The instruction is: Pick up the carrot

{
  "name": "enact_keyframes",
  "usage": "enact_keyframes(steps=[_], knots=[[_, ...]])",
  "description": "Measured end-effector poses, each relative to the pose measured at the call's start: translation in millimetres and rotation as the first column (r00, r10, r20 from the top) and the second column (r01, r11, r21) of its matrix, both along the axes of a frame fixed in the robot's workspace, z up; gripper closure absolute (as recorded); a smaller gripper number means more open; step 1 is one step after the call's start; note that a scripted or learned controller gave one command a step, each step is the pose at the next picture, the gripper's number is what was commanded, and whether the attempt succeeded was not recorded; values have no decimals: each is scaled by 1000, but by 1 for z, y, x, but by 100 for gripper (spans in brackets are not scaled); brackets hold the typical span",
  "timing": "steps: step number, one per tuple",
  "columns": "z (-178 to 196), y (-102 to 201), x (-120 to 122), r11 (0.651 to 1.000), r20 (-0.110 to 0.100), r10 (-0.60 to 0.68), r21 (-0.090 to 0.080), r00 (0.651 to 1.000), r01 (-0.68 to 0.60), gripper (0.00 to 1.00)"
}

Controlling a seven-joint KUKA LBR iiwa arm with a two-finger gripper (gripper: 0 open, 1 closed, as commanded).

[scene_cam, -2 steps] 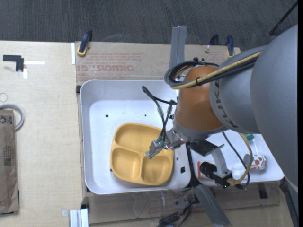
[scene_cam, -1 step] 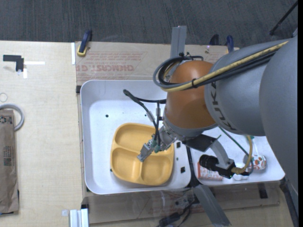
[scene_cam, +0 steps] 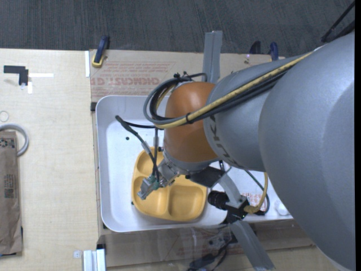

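Observation:
My arm reaches in from the right and covers most of the white bin [scene_cam: 110,151]. Its orange band [scene_cam: 189,123] sits above a yellow divided tray [scene_cam: 177,203] that lies in the bin's near half. The gripper [scene_cam: 148,186] hangs low over the tray's left compartments. Its fingertips are small and dark against the tray, and nothing can be made out between them. No carrot can be made out; the arm hides much of the bin's interior.
A cardboard sheet [scene_cam: 135,78] lies behind the bin. A brown paper bag [scene_cam: 8,191] rests on the bench at the far left. A blue and yellow clamp [scene_cam: 101,51] sits at the cardboard's back left corner. Black cables [scene_cam: 138,131] loop over the bin.

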State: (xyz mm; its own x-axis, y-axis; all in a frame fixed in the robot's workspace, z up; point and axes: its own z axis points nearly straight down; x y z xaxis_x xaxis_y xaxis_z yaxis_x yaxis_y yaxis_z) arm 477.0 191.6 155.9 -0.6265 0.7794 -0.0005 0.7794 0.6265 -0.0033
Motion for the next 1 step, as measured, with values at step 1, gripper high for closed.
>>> enact_keyframes(steps=[1], knots=[[17,-70,1,999,0,-49,0,999,49,0]])
